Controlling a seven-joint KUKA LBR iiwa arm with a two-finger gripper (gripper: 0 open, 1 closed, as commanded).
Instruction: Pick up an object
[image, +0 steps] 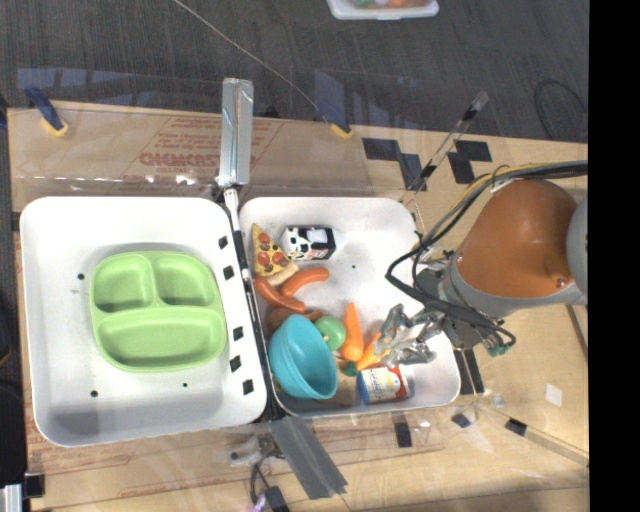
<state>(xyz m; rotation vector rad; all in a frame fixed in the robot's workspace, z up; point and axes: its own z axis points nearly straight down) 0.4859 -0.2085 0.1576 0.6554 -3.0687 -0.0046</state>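
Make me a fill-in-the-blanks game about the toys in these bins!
1. The divided plate in the left bin is ____.
2. The blue bowl lies in the ____ bin.
3. The pizza slice sits beside a black-and-white toy ____.
4. The gripper hovers beside the ____ carrot.

Missing words: green; right; cow; orange

Dark carpet (120, 40) behind wooden bench (560, 400)

a green divided plate (157, 310) lies in the left white bin (45, 400).
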